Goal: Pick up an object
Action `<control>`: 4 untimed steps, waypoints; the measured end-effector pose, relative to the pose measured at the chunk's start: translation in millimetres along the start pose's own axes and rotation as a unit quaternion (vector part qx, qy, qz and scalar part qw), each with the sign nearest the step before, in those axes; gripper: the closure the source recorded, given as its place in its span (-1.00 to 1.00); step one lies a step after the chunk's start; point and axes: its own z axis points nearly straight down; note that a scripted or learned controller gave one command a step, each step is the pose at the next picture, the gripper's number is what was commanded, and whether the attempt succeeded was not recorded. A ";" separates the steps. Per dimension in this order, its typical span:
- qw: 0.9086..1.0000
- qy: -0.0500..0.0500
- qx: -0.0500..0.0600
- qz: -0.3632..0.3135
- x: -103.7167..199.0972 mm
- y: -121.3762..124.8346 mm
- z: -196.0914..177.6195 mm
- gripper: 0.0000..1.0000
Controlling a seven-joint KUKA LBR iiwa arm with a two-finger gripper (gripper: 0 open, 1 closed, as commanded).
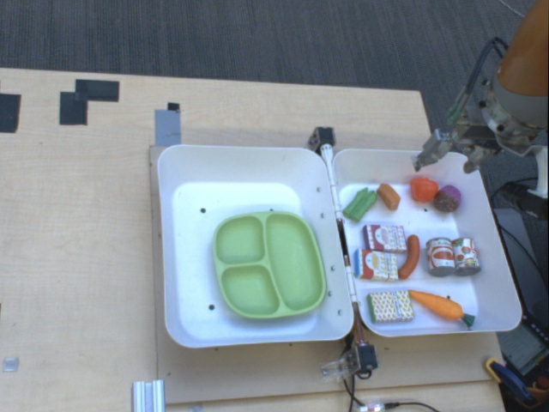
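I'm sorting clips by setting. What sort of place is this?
Most likely a robotics lab test bench, not a kitchen: two shallow white bins sit on a wooden bench, toy foods such as a carrot fill the right one, and the gripper hangs above it.

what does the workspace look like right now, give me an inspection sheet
surface: wooden bench bearing left bin and right bin side by side
job's things: right bin holds carrot, sausage, cans, green pod, red item, purple item, small boxes
clutter: green divided plate in left bin
grippers: gripper open, above right bin's far edge, holding nothing
cables: wires at bench's near edge
surroundings: dark carpet
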 end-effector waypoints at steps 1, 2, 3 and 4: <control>1.000 0.000 0.001 0.000 42.1 21.6 142.9 -1.00; 1.000 -0.001 -0.007 0.001 44.1 -15.0 182.3 -1.00; 1.000 0.002 -0.010 0.001 47.0 -12.3 169.6 1.00; 1.000 0.002 -0.010 0.000 47.1 -12.4 169.8 -1.00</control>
